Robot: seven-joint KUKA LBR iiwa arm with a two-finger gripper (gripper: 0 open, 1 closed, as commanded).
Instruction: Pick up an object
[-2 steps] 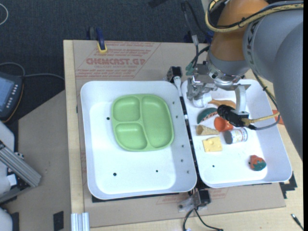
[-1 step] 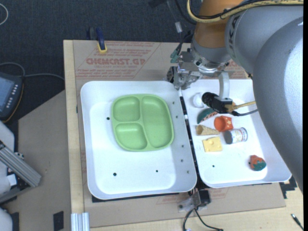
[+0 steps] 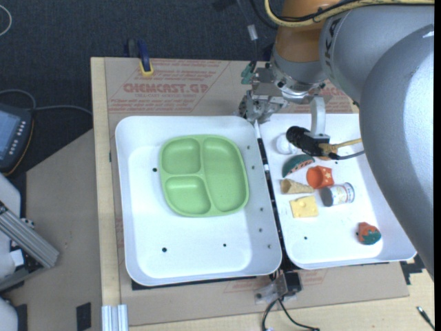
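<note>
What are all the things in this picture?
left bin: one, white, left side
right bin: one, white, right side
plate: one, green, in left bin
block: one, yellow, middle of right bin
can: one, grey-white, right of block
orange toy: one, orange, above block
cone: one, tan, left of orange toy
wedge: one, green and red, above cone
small ball: one, white, above wedge
lumpy toy: one, red and teal, right bin's near corner
arm: one, grey with orange band, from right
pincer: one, grey, above bins' far edge

The left bin (image 3: 200, 250) and right bin (image 3: 331, 243) look like smooth, faintly glossy white plastic. The green divided plate (image 3: 204, 175) is smooth matt plastic. The brown board (image 3: 172, 88) beneath looks matt and papery.
</note>
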